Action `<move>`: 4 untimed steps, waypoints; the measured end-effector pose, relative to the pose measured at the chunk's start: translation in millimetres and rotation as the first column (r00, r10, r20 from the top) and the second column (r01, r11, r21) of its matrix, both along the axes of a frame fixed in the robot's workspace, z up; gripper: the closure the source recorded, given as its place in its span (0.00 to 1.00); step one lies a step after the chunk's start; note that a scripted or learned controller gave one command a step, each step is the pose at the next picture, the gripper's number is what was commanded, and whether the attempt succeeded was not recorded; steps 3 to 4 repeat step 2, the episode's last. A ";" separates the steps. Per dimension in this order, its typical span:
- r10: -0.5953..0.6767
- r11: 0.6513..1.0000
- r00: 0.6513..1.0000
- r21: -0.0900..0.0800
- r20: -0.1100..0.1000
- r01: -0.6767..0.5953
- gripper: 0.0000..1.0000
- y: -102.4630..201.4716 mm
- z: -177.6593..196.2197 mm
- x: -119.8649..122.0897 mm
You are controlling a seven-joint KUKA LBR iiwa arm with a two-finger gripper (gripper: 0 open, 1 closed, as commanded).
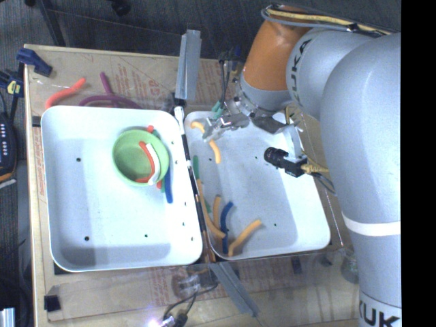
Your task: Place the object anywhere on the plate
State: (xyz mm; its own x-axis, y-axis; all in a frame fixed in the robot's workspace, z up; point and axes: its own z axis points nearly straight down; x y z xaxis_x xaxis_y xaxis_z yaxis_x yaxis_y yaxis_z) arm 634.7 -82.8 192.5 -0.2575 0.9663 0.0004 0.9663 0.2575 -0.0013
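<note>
While the claw (216, 122) hovers at the right bin's (310, 216) upper-left corner, the orange piece (215, 151) lies just below it.
Camera view: whether the claw is spread or pressed together cannot be told. The piece looks light, thin, curved and probably slick; a mid-length grasp across its narrow width appears best. The green plate (129, 159) sits in the left bin (88, 216), already carrying a red strip (146, 148).

Bright, even light washes out the two white bins (102, 244), their floors nearly featureless. Soft shadow pools toward six o'clock. The whole picture is slightly soft and grainy.
</note>
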 end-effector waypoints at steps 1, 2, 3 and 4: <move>0.167 0.986 0.986 -0.001 0.002 -0.167 1.00 73.0 0.0 20.6; 0.167 0.986 0.986 -0.001 0.002 -0.167 0.00 73.0 0.1 20.7; 0.167 0.986 0.986 -0.001 0.002 -0.167 0.00 73.0 0.1 20.7; 0.167 0.986 0.986 -0.001 0.002 -0.167 0.00 73.0 0.1 20.7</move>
